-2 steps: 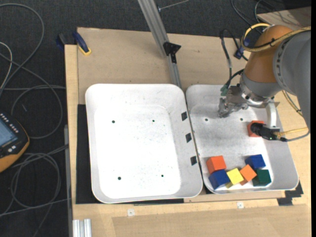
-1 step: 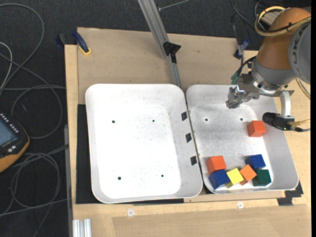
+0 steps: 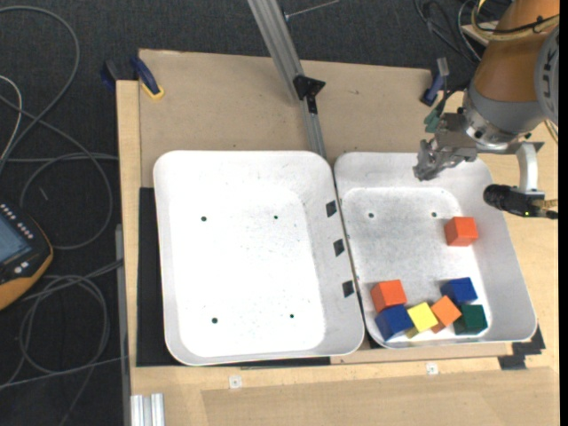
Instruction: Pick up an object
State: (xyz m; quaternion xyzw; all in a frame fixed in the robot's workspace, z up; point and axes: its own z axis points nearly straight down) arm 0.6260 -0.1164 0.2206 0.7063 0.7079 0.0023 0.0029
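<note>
Our jaws point(image 3: 432, 168) hang at the far rim of the right bin point(image 3: 513, 264), carrying nothing; whether they are parted we cannot tell. Nearest below sits 1 lone orange cube point(image 3: 461, 230), apart from the cluster and easiest to reach.

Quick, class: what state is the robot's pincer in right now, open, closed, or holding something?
Pincer: cannot be told whether open or closed; nothing is seen in it; it hangs over the right bin's far edge.

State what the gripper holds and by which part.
Nothing is held. The gripper hangs over the far rim of the right bin, apart from every block; the nearest, a lone orange block, lies untouched.
</note>
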